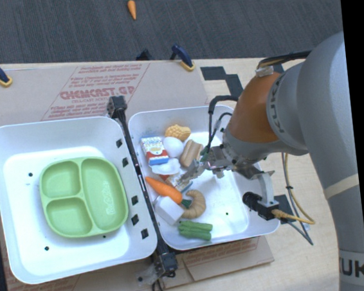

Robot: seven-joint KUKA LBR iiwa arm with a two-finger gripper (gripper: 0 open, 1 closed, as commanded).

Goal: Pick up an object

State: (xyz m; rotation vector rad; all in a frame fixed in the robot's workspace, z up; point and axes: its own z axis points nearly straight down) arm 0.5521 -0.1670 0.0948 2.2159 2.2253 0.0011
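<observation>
Nothing is lifted yet: the claw hangs low in the right bin among the toy food, its grip impossible to tell, beside the carrot.

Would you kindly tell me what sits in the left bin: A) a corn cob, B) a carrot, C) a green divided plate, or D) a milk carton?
C: the green divided plate lies alone in the left bin, while the food items are piled in the right bin.
</observation>
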